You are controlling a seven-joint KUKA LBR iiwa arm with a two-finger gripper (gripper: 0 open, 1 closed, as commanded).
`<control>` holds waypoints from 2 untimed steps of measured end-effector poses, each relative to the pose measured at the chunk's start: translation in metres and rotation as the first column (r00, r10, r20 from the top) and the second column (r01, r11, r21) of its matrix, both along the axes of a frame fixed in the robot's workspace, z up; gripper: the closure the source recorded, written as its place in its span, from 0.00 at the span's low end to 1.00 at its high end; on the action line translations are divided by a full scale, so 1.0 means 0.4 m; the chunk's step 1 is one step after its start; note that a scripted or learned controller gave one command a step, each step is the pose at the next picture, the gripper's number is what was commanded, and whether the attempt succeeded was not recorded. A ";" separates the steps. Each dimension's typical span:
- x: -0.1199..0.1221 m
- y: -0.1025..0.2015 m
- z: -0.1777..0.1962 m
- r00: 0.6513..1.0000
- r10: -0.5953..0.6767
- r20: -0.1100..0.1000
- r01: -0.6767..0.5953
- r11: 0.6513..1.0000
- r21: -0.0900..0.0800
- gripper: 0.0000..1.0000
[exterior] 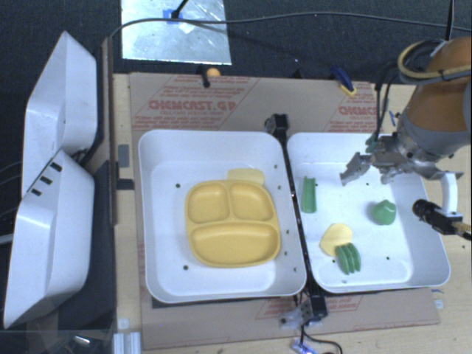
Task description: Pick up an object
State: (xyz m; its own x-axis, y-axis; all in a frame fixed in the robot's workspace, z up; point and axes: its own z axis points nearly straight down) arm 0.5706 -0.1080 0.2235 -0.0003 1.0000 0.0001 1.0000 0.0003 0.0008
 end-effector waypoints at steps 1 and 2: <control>0.000 0.000 0.000 1.000 0.000 0.000 0.000 1.000 0.000 0.00; 0.013 0.001 -0.108 1.000 0.000 -0.003 0.000 1.000 0.000 0.00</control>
State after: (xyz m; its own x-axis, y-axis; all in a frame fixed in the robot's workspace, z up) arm 0.5757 -0.1077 0.1803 -0.0002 1.0000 0.0004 1.0000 0.0002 -0.0024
